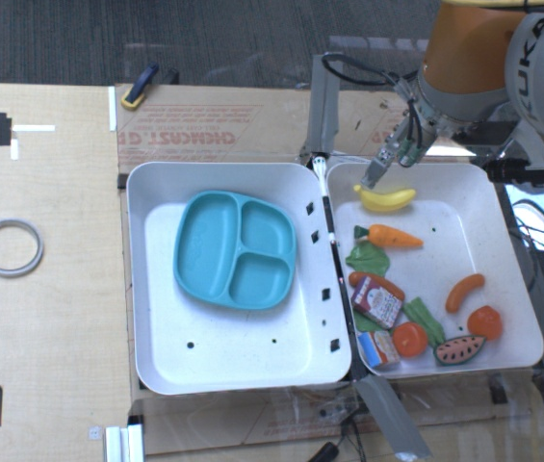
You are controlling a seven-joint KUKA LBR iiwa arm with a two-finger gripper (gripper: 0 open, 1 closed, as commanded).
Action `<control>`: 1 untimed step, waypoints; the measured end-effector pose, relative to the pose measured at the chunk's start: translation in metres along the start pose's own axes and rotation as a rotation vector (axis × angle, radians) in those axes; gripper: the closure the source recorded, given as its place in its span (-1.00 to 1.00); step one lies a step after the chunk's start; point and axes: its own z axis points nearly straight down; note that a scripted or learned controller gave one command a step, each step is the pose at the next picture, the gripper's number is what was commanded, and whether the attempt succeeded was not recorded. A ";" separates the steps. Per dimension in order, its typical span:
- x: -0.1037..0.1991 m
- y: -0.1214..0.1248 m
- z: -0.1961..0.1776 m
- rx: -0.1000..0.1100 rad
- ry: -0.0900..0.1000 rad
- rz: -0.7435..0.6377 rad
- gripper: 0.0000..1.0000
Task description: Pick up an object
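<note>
Jaws [387, 165]: state cannot be told; hang just above the banana, far left of the right bin [517, 258].
Banana [385, 197]: lies far-left in right bin.
Left bin [156, 325]: blue divided plate [235, 250].

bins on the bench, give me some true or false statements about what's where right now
1. A blue divided plate lies in the left bin. True.
2. The banana sits in the left bin. False: it is in the right bin, near its far edge.
3. The gripper hangs just above the banana. True; nothing can be seen held in it.
4. The carrot lies on the blue plate. False: it is in the right bin, just nearer the camera than the banana.
5. A watermelon slice lies near the right bin's front edge. True.
</note>
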 end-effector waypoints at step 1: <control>0.030 0.014 -0.069 -0.001 -0.002 -0.074 1.00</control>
